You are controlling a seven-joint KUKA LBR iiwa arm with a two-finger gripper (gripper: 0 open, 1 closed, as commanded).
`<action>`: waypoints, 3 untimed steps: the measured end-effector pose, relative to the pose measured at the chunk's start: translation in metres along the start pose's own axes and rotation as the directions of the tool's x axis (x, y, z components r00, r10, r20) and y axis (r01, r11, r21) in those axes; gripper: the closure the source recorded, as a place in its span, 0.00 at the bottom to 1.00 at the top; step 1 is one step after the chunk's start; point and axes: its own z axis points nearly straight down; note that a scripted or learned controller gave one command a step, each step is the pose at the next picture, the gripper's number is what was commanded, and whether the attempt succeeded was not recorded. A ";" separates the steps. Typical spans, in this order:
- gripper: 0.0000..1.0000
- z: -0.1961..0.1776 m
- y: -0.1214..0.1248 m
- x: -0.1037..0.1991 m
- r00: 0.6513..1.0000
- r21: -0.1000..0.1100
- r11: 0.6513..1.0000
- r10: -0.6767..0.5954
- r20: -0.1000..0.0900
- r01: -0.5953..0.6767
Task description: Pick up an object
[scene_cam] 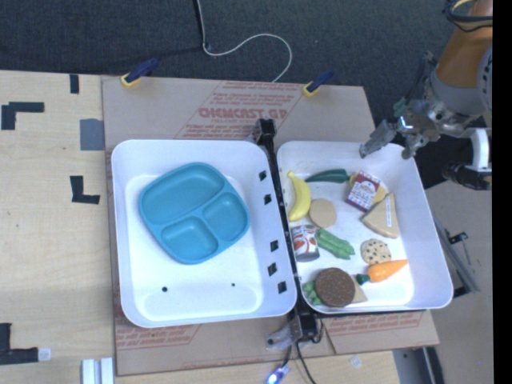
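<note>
Burger [334, 286] and carrot [387, 270] crowd the near end of the right bin [424, 206], so the pincer [390, 141], spread and grasping nothing over the far rim, could clip the rim or nudge the red carton [362, 190] aside.

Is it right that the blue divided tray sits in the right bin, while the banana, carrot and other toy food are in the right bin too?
Not quite. The camera view shows the blue divided tray in the left bin, by itself. The rest holds: the banana, the carrot and the other toy food lie in the right bin.
</note>
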 end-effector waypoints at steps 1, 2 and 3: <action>0.00 -0.118 -0.033 0.030 1.000 -0.010 1.000 -0.003 0.001 0.003; 0.00 -0.266 -0.067 0.042 1.000 -0.019 1.000 -0.001 0.005 0.001; 1.00 -0.265 -0.067 0.042 1.000 -0.001 1.000 0.000 0.003 0.000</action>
